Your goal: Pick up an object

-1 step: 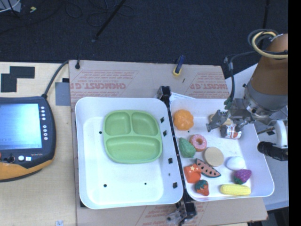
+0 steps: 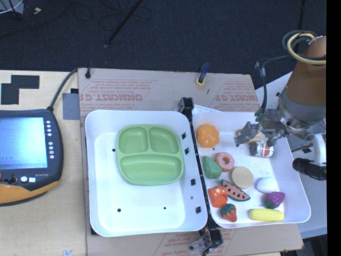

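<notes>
On the bench, 2 white bins (image 2: pixel 101 196); the gripper (image 2: pixel 259 141) hovers over a small can (image 2: pixel 264 150), jaw state unclear.

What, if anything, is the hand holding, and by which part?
It cannot be told: the hand is over a small can in the right bin, hiding any grip.

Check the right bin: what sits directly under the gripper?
Under the gripper a small red-and-white can-like item lies on the right bin floor. Its upper part is covered by the gripper, so contact cannot be judged.
</notes>
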### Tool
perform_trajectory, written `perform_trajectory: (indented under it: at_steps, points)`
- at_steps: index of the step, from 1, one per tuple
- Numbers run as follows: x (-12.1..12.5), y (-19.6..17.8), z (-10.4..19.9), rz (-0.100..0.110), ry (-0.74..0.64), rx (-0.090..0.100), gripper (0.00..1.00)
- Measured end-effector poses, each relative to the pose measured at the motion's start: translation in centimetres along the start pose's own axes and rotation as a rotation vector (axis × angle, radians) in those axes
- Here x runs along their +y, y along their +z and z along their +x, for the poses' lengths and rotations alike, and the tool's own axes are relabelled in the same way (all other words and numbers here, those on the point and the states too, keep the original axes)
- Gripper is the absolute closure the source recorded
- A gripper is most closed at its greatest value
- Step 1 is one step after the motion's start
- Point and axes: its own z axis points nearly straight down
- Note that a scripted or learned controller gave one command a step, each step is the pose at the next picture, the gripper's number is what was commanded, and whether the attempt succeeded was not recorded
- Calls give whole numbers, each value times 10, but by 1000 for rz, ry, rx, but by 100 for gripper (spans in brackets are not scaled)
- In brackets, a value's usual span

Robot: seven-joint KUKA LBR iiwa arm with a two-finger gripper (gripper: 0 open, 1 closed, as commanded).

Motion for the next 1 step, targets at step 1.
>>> perform_trajectory:
  at_steps: [1]
  points:
    - [-4, 64, 0, 6, 0, 1, 0]
